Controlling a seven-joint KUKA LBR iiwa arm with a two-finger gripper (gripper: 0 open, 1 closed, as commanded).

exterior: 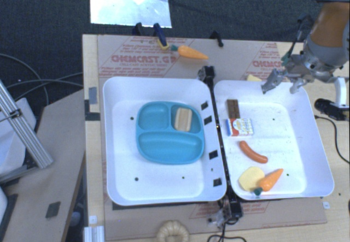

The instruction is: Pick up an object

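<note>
Right bin (320, 142), near to far: carrot (270, 179) touching a yellow piece (250, 177), sausage (253, 152), small printed box (240, 127), brown bar (233, 108). Above the bin's far edge, the hand (284, 83) hangs with fingers spread, grasping nothing.

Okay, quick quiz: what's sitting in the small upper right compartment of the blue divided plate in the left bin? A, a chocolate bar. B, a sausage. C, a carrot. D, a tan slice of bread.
D: a tan slice of bread lies in the upper right compartment of the blue divided plate, while the sausage and chocolate bar lie in the right bin.
</note>
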